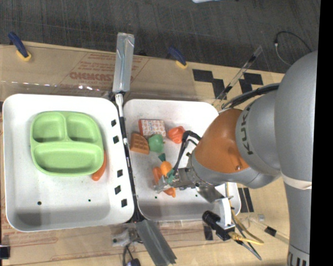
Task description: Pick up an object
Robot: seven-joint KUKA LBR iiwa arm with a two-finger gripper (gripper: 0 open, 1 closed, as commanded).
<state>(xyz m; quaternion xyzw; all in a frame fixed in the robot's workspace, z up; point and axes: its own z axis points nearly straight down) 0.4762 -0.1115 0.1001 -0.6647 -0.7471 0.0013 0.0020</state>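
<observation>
Orange toy [164, 169] lies in the right bin [207, 110], mid-floor, a bit toward the front wall. A smaller orange piece [156, 177] touches it on its left, and a red-orange scrap [170, 192] sits just in front.

Pincer [166, 183] is down inside the same bin, right at that cluster. The orange toy is just beside it on the far side; can't tell if they touch. Whether the pincer is wide or narrow: can't tell, too small and cluttered there. Nothing visibly gripped.

Rest of the right bin, toward the back:
- small red-and-white box [152, 126]
- brown waffle-like piece [139, 143], just in front of the box
- green ball [156, 141], touching the waffle-like piece's right side
- orange lump [176, 134], right of the ball
- teal bit [161, 156], between the ball and the orange toy

The arm [265, 139] covers the bin's right part.

Left bin [11, 167] holds a green divided plate [67, 143], lying flat, with an orange stick-shaped toy [100, 170] tucked against its front-right edge.

Both bins sit on a cardboard sheet [59, 64] on the tabletop [267, 212]. Blue clamps [20, 46] hold the sheet's back edge.
</observation>
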